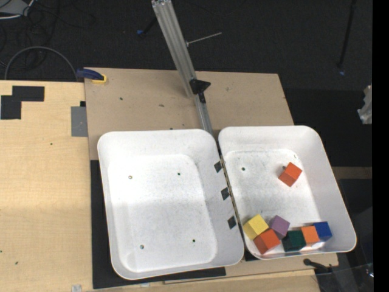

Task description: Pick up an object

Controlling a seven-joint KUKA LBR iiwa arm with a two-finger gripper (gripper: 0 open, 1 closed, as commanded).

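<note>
At right, blocks sat untouched in the bin (316,140), an orange block (290,174) apart; pick not begun, gripper state unknowable, approach needed next.

No readable text, label, brand, number or sign on anything in view.

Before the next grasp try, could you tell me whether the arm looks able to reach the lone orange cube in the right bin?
Probably yes: the orange cube sits apart from the other blocks, with bare bin floor around it.
</note>
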